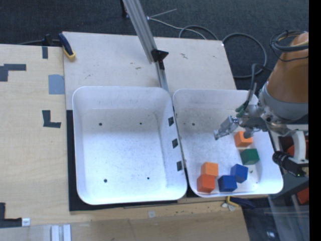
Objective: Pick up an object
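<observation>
The gripper (224, 130) hangs over the right-hand shallow white plastic bin (200, 104), reaching in from the grey arm with its orange band (291, 69). Whether it is parted or clenched I cannot tell; the metal tip is small and seen at a slant, and nothing can be made out caught in it.

Several candidates for the pick lie just beyond it. Closest, right beside the gripper on the arm's side and a little nearer the viewer, sits a small orange cube (243, 139), possibly partly covered by the wrist. Past that, further toward the bin's near edge, is a small green cube (249, 156). Further still in that direction are two blue cubes, one (239, 172) next to the green block and the other (227, 183) touching or almost touching it. On the near side of the gripper, slightly toward the other bin, stand two more orange cubes, one (209, 169) just behind the other (205, 183).

The left white bin (80, 134) lies well away across the divider.

As a judgement, the task is barely begun: every block rests on the bin floor, none lifted. Descent onto a block, closing and raising remain.
</observation>
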Robot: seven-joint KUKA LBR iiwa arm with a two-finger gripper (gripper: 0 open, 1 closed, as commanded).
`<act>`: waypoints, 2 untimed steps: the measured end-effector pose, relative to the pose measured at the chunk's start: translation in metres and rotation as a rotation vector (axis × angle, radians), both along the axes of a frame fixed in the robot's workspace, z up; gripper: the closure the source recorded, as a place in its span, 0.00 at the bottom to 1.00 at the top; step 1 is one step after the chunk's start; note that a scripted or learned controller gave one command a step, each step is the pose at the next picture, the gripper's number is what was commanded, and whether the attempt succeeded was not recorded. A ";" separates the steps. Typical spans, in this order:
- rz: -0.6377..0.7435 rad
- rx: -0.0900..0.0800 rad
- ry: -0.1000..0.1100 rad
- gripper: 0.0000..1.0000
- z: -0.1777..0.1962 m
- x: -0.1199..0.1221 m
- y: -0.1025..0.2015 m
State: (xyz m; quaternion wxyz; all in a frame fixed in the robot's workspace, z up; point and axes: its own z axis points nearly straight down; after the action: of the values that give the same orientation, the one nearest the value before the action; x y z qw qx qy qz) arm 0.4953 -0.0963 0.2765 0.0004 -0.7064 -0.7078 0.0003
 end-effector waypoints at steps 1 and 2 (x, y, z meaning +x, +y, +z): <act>-0.006 -0.003 0.000 0.00 0.000 0.005 -0.072; 0.003 0.000 -0.004 0.00 0.034 0.023 -0.041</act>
State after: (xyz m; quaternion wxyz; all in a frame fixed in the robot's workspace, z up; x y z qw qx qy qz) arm 0.5188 -0.1376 0.3106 -0.0011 -0.7053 -0.7089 -0.0009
